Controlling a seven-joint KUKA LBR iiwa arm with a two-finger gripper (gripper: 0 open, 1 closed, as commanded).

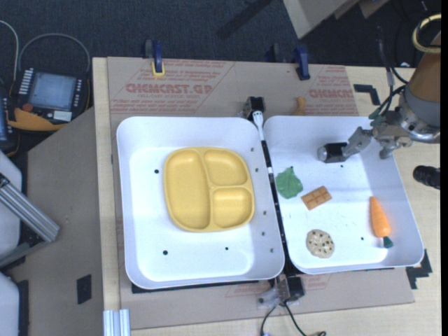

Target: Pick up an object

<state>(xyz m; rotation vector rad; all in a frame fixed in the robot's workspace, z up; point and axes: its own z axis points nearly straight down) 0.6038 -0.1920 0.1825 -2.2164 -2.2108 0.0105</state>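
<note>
In the right bin [399, 254] lie a green leafy piece [288, 183], a brown waffle-like cracker [316, 198], a speckled round cookie [320, 243] and an orange carrot [379, 219] with a green tip. My gripper [387, 140] hangs over the bin's upper right corner, above and to the right of the cracker and well apart from every object. Nothing shows in its grasp.
The left bin [140, 257] holds a yellow divided plate [208, 187]. A black ridge [269, 180] runs between the two bins. Both stand on a brown board [210, 79] with clamps at its far edge. A monitor [49, 89] sits off the bench at the left.
</note>
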